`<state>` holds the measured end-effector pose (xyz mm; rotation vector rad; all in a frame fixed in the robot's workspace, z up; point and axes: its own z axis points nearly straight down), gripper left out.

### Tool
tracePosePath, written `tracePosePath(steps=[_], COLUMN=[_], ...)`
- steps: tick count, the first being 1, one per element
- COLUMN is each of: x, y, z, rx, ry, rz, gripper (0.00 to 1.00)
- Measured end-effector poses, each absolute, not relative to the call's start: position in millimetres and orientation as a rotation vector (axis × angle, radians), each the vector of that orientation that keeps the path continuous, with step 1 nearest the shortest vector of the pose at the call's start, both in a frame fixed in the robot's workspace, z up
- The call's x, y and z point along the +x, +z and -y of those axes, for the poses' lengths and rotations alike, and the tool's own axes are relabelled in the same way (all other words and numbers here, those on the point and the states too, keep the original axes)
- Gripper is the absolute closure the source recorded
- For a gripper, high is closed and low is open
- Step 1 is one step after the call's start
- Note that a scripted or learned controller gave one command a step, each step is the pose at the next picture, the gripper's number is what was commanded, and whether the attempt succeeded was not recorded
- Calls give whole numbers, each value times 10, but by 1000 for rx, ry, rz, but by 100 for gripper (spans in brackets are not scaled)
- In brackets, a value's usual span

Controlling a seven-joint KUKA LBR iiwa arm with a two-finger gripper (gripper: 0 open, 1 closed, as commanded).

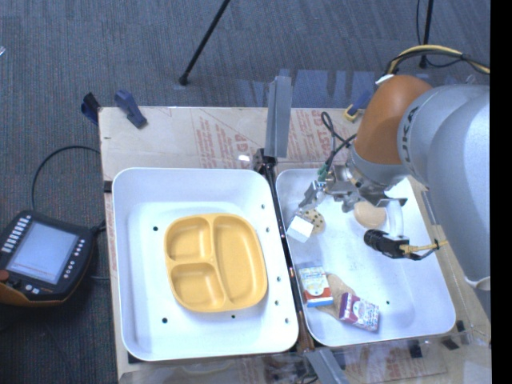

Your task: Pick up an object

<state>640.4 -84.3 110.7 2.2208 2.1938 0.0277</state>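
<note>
Two shallow white bins sit side by side on the worktop (200,138). The left bin (132,214) carries a yellow divided tray (216,262). The right bin (432,294) carries the loose items, so picking is confined to that side.

The arm reaches in from the right, with the end effector (314,202) low over the upper left corner of the right bin. It is just above a white block (298,230) that lies touching a speckled brown disc (318,223). This position suggests the block is the intended object. Whether the end effector is spread or closed cannot be told at this angle, and nothing is visibly gripped.

A tan round piece (370,214) lies near the wrist. A small carton (316,287) and a dark red packet (362,313) lie near the front wall, well apart from the target.

Risk: the block lies close to the bin wall and against the disc, which leaves little clearance.
</note>
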Motion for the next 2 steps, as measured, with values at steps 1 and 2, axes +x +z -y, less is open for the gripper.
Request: tracePosePath(steps=[1, 2], x=[6303, 6442], y=[878, 845], z=[835, 812], rx=[2268, 2209], ry=[-8, -5], rz=[-2183, -2238], gripper=[0, 0])
